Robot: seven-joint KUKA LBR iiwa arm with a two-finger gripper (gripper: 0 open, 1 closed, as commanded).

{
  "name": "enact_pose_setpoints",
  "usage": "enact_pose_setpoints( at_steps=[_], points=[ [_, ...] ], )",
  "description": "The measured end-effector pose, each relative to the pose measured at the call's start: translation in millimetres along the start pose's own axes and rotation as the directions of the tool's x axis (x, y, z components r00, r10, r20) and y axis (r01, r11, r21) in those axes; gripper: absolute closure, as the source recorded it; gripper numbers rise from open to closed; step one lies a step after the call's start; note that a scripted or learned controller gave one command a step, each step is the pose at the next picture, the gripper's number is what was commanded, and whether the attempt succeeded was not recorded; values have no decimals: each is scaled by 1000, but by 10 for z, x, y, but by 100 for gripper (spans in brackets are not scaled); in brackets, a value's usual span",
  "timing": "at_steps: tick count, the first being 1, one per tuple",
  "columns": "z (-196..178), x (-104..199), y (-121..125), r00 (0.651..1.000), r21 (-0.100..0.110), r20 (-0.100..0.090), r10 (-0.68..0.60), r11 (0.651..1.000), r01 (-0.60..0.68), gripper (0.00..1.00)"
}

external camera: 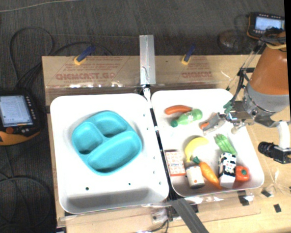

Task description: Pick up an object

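Bright, even overhead light; mild glare on white bins (66,192); slightly soft focus.

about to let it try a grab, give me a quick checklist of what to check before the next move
1. Hand is over the right bin, which holds the objects: ok.
2. Something already held in the hand: cannot tell, its tip is too small and cluttered.
3. Nearest targets sit apart from each other: ok, the banana and green vegetable lie just below it.
4. Lower corner is crowded, carrot, cow-print carton and small jar touching: not ok for a clean pick.
5. Blue divided plate in the left bin is out of the way: ok.
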State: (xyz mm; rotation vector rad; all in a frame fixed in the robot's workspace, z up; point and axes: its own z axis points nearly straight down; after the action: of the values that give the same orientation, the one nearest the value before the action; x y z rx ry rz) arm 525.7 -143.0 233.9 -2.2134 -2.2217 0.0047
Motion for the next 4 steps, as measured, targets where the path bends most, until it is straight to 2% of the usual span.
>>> enact_pose_setpoints(
  at_steps=[1, 2, 3, 4],
  points=[
    [803, -568, 79, 1000, 0, 1, 17, 1000, -17, 0],
    [1403, -630, 450, 988, -7, 2, -152, 988, 152, 0],
    [1330, -627, 457, 988, -8, 3, -152, 988, 152, 100],
    [-6, -312, 1290, 990, -3, 5, -143, 990, 143, 100]
  ],
)
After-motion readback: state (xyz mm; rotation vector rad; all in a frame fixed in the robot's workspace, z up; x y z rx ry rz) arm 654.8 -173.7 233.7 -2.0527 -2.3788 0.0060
